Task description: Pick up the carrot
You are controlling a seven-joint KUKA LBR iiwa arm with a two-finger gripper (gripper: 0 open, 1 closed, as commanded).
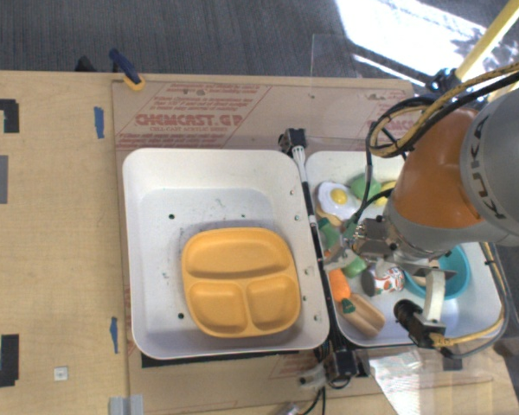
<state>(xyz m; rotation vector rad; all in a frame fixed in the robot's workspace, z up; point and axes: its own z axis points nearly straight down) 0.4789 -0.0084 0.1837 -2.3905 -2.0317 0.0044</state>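
Note:
The carrot (338,284) is a small orange piece lying along the left wall of the right bin (495,305), its green end pointing toward the front. My gripper (364,247) hangs low over the middle of that bin, just right of and slightly behind the carrot. The grey wrist and the arm's orange band (432,184) cover much of the bin behind it. Nothing is visibly held.
Around the carrot lie a fried egg (336,198), green pieces (329,229), a tan bread-like piece (364,316), a red-and-white can (388,277) and a blue bowl (458,272). The left bin (147,232) holds a yellow divided tray (240,279).

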